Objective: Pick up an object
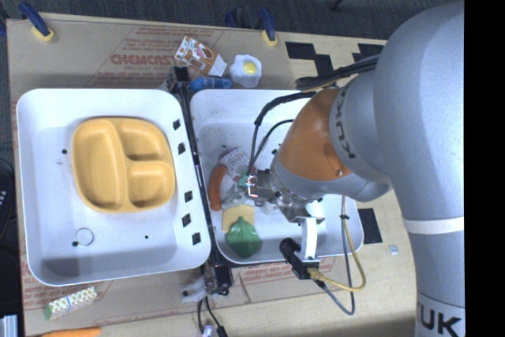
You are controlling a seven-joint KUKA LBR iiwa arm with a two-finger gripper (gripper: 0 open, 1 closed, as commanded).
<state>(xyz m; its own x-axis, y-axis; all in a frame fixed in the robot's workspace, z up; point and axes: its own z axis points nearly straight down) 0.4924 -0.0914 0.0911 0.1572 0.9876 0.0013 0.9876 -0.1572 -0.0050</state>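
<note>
Printed in faded red across the cardboard sheet (142, 59) under the bins, at the far side beyond the left bin: a large word beginning "CHEMCAST", with smaller red lines above and below it too small to read. More red lettering along the near edge of the same sheet, below the left bin, also too small to make out. Black letters "KUK" on the grey arm's base (438, 320) at the near right corner, cut off at the frame edge. Black lettering "KU" running along the arm's wrist housing (339, 130) beside the orange band, the rest curving out of sight.
</note>
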